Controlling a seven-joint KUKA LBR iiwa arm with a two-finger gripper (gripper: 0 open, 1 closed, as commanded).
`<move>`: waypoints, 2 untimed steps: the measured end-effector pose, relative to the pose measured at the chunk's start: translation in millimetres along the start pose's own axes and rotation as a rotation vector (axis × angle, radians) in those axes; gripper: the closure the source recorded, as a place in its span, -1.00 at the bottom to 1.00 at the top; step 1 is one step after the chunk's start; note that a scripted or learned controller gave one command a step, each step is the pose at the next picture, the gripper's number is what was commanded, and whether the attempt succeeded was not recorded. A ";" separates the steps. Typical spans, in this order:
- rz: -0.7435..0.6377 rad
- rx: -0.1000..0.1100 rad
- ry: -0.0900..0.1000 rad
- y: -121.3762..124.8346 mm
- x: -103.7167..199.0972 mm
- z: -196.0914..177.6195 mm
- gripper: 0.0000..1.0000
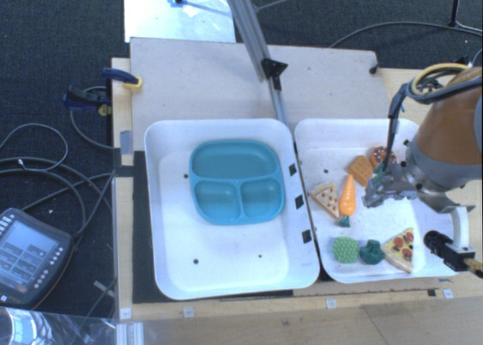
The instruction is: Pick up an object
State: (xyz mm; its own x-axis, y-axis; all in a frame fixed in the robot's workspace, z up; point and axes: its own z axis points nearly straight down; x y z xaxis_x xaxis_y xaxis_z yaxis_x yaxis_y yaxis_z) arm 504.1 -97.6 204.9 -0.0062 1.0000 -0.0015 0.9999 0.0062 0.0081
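1. I start at the gripper. It hangs low in the right bin. I cannot tell how it is set, because the picture is too small and too dark there. I see no object in it.
2. Just left of the gripper stands the carrot, orange with a green end toward the front. It is the nearest free thing, so I judge it the best target.
3. Just above the gripper are a brown waffle-like piece and a dark round piece, very near each other. I would avoid these two; a grasp there may catch both.
4. Further left, beyond the carrot, lies a pizza slice. It looks flat and hard to pinch.
5. Toward the front of the bin from the gripper are a green ball, a dark green piece and a second pizza slice.
6. Far left, in the other bin, rests a blue tray.
7. My advice: move left, centre over the middle of the carrot, close across its narrow width, then lift straight.
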 end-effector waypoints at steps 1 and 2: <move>-0.005 0.005 0.004 8.1 53.9 1.5 1.00; -0.004 0.005 0.003 24.9 96.8 -0.5 1.00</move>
State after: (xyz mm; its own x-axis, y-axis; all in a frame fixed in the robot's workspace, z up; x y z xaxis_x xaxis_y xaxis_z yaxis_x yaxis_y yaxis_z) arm 528.3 -0.7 205.5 -0.0105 0.9999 0.0019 0.9999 0.0105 0.0033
